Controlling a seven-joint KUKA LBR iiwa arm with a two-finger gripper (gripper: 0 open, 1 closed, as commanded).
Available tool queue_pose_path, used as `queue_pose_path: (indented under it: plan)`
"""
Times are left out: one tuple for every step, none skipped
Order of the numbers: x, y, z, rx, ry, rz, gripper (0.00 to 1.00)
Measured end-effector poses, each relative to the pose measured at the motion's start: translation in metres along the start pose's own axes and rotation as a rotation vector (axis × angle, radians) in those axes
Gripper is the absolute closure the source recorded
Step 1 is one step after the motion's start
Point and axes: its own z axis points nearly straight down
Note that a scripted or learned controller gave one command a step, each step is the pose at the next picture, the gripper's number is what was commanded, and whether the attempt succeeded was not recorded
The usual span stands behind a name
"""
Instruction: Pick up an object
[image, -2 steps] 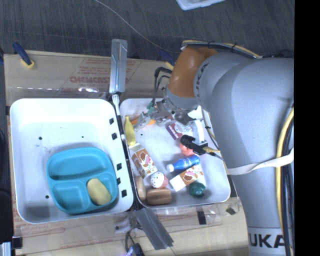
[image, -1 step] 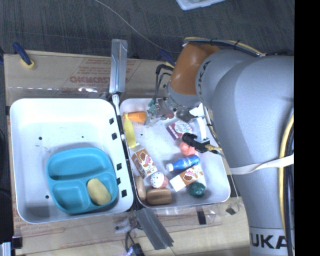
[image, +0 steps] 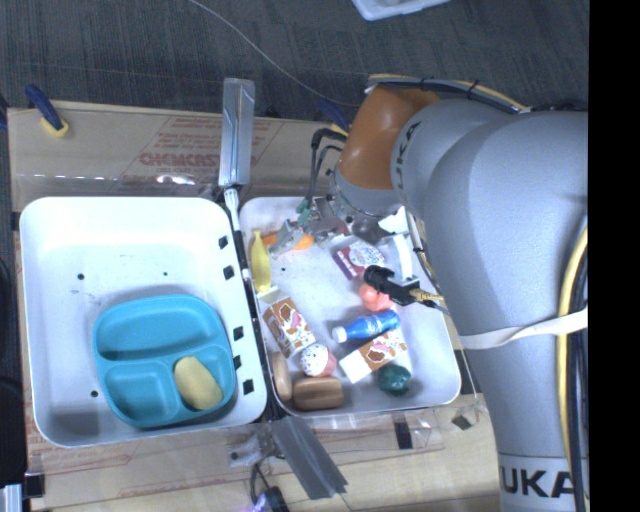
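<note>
Gripper down at the far end of the right bin, amid the clutter there. Open or closed: cannot tell, too small and dark against the things under it. Nothing visibly gripped.

Inside the right bin, along its left wall: a yellow banana, then a brown-and-white carton, then a brown bread roll at the near left corner. Just beside the gripper, at the far end: a small orange piece. Toward the right wall: a maroon packet and a pink toy. Mid-bin: a blue bottle lying on its side, a speckled egg touching the carton. Near the near right corner: a green lump.

Left of the right bin, touching it: the left bin, with a blue divided tray and a yellow potato in its near right compartment.
</note>
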Motion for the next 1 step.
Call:
queue_pose_path:
  plan:
    - [-0.0003,0.0004,-0.0108,0.000,-0.001,-0.002,1.00]
